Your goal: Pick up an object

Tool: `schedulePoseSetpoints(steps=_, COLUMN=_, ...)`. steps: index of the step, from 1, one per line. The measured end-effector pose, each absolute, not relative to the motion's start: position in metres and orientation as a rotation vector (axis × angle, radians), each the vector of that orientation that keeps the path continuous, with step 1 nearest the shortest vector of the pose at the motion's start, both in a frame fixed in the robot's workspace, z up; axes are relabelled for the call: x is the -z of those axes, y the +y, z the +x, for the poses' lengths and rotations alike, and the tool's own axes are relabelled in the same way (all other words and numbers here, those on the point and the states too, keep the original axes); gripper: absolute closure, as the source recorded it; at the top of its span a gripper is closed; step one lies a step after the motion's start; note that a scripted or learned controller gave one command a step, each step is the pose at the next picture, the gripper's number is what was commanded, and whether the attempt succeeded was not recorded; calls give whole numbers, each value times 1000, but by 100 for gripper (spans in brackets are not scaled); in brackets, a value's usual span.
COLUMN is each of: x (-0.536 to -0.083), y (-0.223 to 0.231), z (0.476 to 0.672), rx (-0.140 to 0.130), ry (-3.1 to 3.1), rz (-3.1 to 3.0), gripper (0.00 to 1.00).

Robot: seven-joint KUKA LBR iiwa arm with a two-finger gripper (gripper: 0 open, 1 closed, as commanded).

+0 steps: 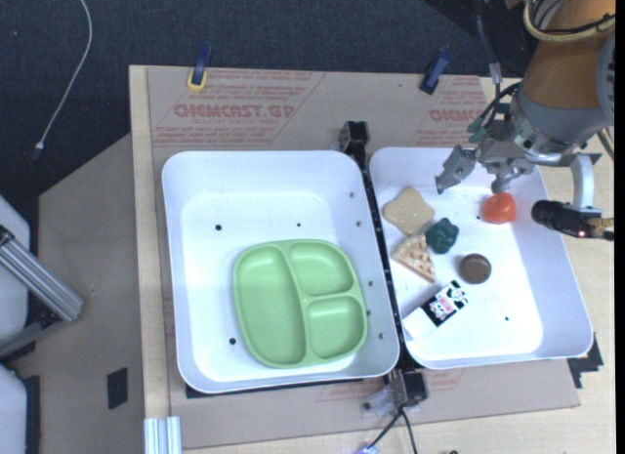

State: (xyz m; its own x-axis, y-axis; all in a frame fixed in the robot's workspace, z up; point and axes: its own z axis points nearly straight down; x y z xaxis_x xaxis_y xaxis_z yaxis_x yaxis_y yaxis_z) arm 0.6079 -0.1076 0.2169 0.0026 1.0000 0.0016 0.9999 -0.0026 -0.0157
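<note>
My gripper (477, 175) hangs open and empty over the right bin's (547, 337) far edge. Just beside it the red tomato toy (499, 208) looks light, hard and slick; I'd pinch its middle. Toast, pizza slice, a green piece and a brown disc share this bin; the left bin (195, 247) holds a green divided plate (298, 301).

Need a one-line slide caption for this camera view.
Open gripper poised over the right bin of toy foods near a red tomato; green divided plate in the left bin.
</note>
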Motion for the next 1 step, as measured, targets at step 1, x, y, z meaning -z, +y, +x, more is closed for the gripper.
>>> schedulePoseSetpoints(steps=1, x=-225, y=-107, z=611, rx=-1, ry=-2221, rz=-2221, gripper=0)
